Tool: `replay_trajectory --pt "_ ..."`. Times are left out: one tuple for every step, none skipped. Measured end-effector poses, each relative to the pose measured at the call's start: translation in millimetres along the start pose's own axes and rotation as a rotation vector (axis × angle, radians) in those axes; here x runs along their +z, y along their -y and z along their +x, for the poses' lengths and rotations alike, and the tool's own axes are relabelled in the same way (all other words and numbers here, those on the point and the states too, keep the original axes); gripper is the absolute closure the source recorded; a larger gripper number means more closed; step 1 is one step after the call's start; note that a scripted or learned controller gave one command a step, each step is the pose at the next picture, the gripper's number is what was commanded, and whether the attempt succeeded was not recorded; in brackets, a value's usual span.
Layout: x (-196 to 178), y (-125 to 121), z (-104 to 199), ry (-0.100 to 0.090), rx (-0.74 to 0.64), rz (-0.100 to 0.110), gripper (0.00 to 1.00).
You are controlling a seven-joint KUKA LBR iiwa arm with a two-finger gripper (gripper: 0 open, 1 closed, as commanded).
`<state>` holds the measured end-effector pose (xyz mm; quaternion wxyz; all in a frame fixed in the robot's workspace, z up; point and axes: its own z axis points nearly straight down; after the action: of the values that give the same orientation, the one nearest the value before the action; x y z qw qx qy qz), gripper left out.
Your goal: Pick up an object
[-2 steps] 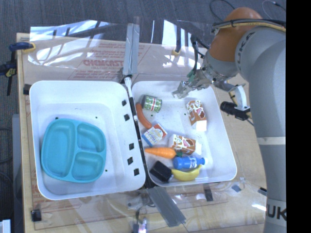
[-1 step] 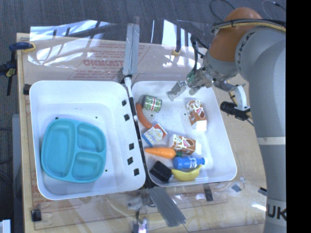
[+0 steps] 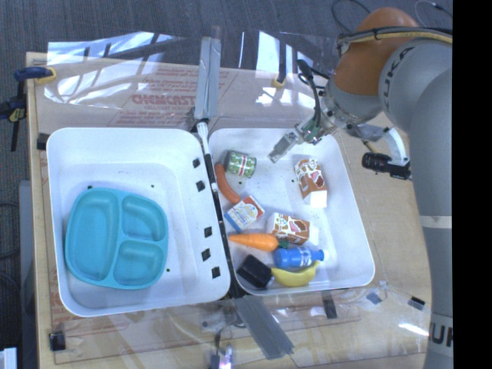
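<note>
Toys crowd the right bin [image 3: 350, 206], and the arm [image 3: 415, 75] leans in over its far end from the right, grey with its orange band up near the top of the view. The gripper [image 3: 283, 150] hangs above the bare white floor at the back of that bin, pointing down and to the left. It is small and slanted from where I stand, and I cannot tell how it is set; nothing shows in its grasp.

Just left of the gripper, a small green can [image 3: 241, 164] lies on its side near the divider. A reddish sausage [image 3: 225, 184] runs along the bin's left wall below the can. To the gripper's right, a brown-and-white carton [image 3: 310, 180] rests apart from the others. Nearer me the pile thickens: a blue-and-orange box [image 3: 245, 213], another small carton [image 3: 291, 228], an orange carrot [image 3: 254, 241] lying flat, a blue bottle [image 3: 298, 258] resting on a yellow banana [image 3: 295, 275], and a black block [image 3: 254, 271] at the front-left corner.

The left bin [image 3: 77, 148] holds a turquoise divided tray [image 3: 116, 237], lying flat toward its front-left.
</note>
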<state>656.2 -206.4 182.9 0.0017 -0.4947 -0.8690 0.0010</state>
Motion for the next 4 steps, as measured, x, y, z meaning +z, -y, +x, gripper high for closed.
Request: replay_trajectory --pt "-1 9 13 -0.002 -0.088 0.001 0.00" --pt "-35 23 11 0.003 -0.099 -0.003 0.00" --pt "-44 18 9 0.002 -0.201 -0.002 0.00" --pt "-39 16 8 0.001 -0.229 -0.001 0.00"
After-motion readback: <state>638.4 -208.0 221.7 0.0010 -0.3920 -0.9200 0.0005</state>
